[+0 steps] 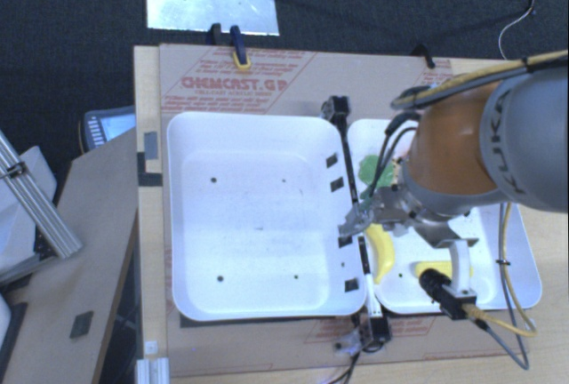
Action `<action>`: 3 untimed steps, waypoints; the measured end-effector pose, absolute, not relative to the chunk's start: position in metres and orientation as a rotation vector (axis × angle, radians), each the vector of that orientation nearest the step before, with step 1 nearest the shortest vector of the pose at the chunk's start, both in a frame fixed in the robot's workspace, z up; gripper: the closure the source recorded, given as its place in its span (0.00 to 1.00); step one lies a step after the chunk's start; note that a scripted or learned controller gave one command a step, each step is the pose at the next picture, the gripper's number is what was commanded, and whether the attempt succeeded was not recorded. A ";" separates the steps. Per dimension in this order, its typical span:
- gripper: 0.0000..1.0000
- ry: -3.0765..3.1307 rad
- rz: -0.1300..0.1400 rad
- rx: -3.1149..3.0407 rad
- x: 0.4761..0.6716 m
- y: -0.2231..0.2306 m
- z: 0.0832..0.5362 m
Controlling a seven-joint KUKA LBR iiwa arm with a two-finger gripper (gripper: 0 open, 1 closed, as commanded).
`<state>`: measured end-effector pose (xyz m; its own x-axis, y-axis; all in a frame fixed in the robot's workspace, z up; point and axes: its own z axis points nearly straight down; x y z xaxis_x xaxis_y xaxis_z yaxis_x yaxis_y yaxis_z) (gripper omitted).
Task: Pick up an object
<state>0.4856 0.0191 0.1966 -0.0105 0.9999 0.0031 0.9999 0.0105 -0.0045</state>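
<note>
My arm hangs over the right bin, and my gripper sits near its left wall; whether it is spread or closed I cannot tell. Just below it lies a yellow banana, probably a light, smooth, stiff toy. I would pinch across its narrow middle, where the curve won't roll it free.

The grey arm reached in from the right, its orange band above the wrist. The gripper hung below, pointed downward, largely hidden beneath the wrist.
</note>
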 end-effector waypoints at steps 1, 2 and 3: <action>0.00 -2.225 -0.005 -2.226 0.552 -0.044 0.184; 0.00 -2.228 -0.011 -2.232 0.542 -0.089 0.331; 0.00 -2.229 -0.012 -2.232 0.485 -0.121 0.475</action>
<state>0.4850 -0.1209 0.4754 0.0015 1.0000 -0.0036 0.9999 -0.0014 0.0145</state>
